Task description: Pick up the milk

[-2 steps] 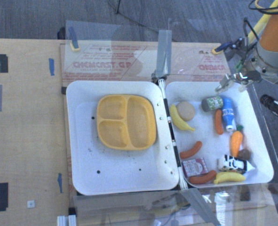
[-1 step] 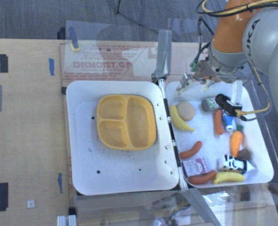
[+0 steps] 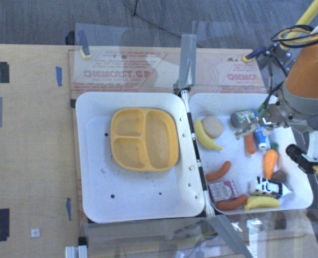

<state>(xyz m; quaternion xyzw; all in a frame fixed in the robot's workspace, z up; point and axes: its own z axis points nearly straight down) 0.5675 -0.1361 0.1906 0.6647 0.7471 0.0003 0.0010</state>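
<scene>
milk: lain at right bin's front-right corner
end effector: hung over bin's rear; finger state cannot be told

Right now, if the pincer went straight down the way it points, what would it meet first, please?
Probably the blue-and-white tube under the pincer, with a small carrot beside it. The milk lies nearer the bin's front edge. Depth is unclear.

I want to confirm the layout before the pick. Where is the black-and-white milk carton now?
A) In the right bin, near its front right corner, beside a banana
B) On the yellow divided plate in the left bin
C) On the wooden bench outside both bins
A: the milk carton lies in the right bin, just above a banana.
</scene>
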